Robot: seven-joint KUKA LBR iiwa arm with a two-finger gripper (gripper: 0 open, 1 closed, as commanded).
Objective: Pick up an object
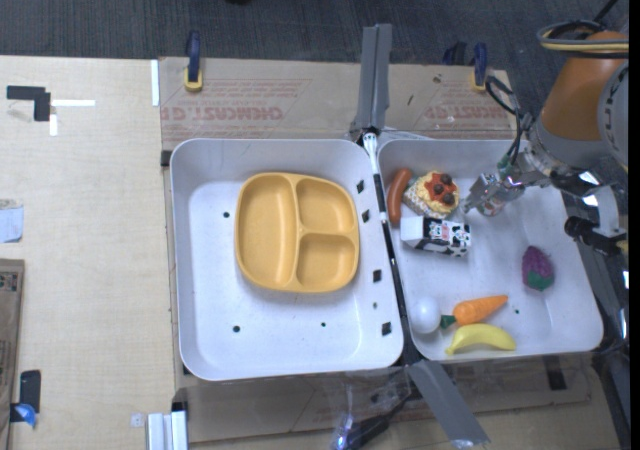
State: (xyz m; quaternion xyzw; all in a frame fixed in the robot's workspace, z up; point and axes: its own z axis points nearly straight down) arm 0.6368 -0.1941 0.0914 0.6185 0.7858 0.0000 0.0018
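the desk (80, 238) is a flat, pale wooden board with brown cardboard under the two bins. the left bin (200, 338) is shallow, white, smooth plastic with rounded corners, and a yellow plate (297, 232) with three compartments lies in its middle. the right bin (575, 333) is of the same kind and carries all the small toy things. the arm (590, 98), grey with an orange band, comes in from the right, and its claw (490, 194) is low over the upper part of the right bin, just beside the round pizza toy (432, 194). if the claw is wide or narrow, i cannot tell, and nothing is visible in it.

so i judge that the task is near its beginning: no object is lifted yet, and the grasp and the lift are left.

the smaller things: a black-and-white carton (437, 235), a red sausage (398, 194), a curved glossy banana (480, 340), a pointed carrot (478, 309), a bumpy purple fruit (538, 267), a white egg (426, 315).
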